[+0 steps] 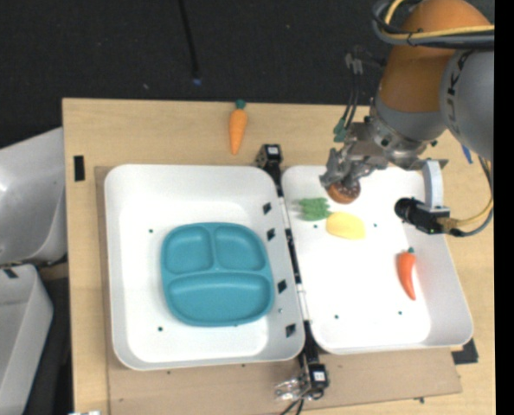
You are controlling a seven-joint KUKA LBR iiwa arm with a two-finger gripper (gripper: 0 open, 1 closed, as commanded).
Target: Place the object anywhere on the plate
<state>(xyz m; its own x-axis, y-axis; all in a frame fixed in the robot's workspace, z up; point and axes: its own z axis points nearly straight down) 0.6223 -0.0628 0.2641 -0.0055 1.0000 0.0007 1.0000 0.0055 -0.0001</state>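
Jaw state cannot be told from this slanted overhead view: the grey two-finger gripper (342, 185) sits low over the far-left corner of the right bin, and a small round brown object (344, 194) shows at its tip, though whether that object is gripped or merely lies beneath is unclear.

Left to right: the shallow white left bin (127, 266) bears a teal plastic plate with three compartments (215, 273), lying flat near its middle with nothing on it. An orange toy carrot with a green top (237, 127) rests on the wooden bench (153, 128) beyond the bins. In the shallow white right bin (430, 318) a small green leafy toy (312, 207) lies just beside a yellow lemon-shaped toy (345, 226), both near the gripper; a second orange-red toy carrot (407, 274) lies well apart toward the right.

Judged from this layout, the task is at the picking stage: no object has reached the plate. The next move calls for a confirmed hold, a lift over the rims between the bins, and a carry leftward above the plate.
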